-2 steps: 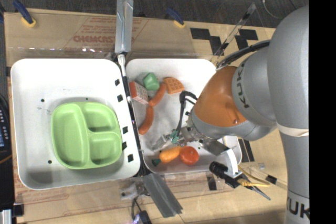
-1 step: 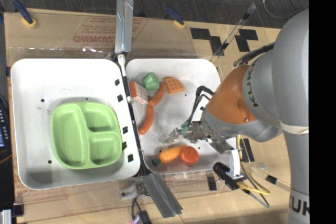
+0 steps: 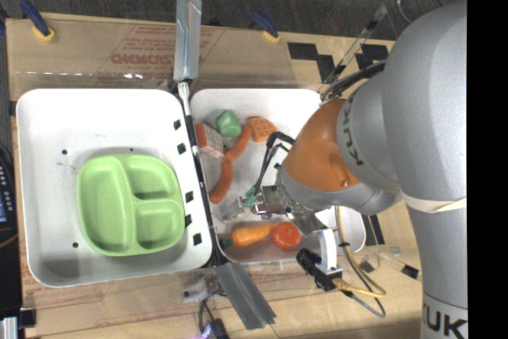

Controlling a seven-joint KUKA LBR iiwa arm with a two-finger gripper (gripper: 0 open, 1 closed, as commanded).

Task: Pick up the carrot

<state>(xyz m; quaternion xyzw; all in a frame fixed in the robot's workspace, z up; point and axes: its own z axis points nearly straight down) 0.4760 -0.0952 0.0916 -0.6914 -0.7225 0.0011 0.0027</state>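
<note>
The carrot [image 3: 251, 235] is a short orange piece lying on its side near the front wall of the right bin [image 3: 262, 98]. My gripper [image 3: 258, 203] hangs just above and behind the carrot, under the grey arm with its orange band. The arm's bulk covers the right half of this bin. Nothing visibly sits in the gripper.
A round orange-red item [image 3: 287, 235] touches the carrot's right end. A long reddish sausage shape [image 3: 225, 171], a green block [image 3: 228, 123] and an orange ridged piece [image 3: 259, 129] lie further back. The left bin [image 3: 40, 123] holds a green divided plate [image 3: 131, 204].
</note>
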